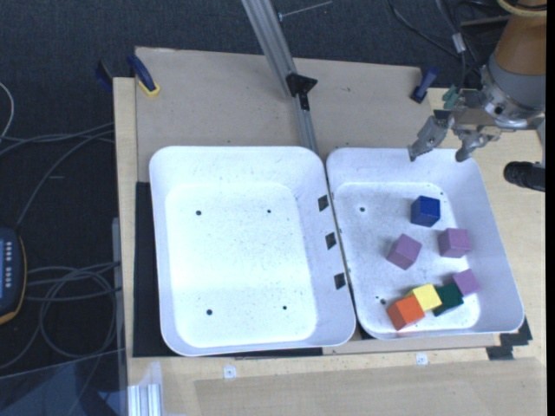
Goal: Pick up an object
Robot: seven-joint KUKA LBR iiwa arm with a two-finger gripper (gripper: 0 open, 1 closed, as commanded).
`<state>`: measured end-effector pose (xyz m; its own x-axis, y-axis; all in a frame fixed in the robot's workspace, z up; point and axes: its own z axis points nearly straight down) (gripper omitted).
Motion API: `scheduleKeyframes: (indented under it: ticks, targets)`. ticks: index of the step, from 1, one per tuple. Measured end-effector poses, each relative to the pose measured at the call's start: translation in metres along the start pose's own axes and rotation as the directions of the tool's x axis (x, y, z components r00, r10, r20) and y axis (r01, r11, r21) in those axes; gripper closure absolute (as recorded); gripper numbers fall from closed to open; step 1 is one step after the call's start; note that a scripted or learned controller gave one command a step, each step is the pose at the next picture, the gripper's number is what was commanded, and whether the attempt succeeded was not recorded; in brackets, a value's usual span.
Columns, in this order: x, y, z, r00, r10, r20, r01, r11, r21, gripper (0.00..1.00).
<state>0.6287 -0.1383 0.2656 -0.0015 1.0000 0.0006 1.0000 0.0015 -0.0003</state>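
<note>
Hovering over the right bin (491,232) rim at twelve o'clock, end effector (442,150) spread wide, gripping nothing; blue cube (425,211) sitting just toward six o'clock, apart from the others, looking light, rigid, smooth-faced, inviting pinching across opposite flat sides

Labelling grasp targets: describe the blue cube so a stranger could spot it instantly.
Look in the right-hand white bin, the one holding all the blocks. The blue cube sits alone nearest the far rim, closest to the open gripper. It is the only blue block; its nearest neighbours are purple.
</note>
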Motion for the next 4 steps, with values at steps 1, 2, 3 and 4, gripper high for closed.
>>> scheduleKeyframes:
  ticks: [1,2,3,4]
  targets:
    - [0.0,0.0,0.0,1.0,0.0,0.0,0.0,1.0,0.0,0.0]
    - [0.011,0.0,0.053,1.0,0.0,-0.001,0.0,1.0,0.006,0.0]
    - [0.009,-0.006,0.115,1.0,0.001,-0.001,-0.001,1.0,0.008,0.0]
    - [0.01,-0.005,0.166,1.0,0.0,0.0,0.0,1.0,0.0,0.0]
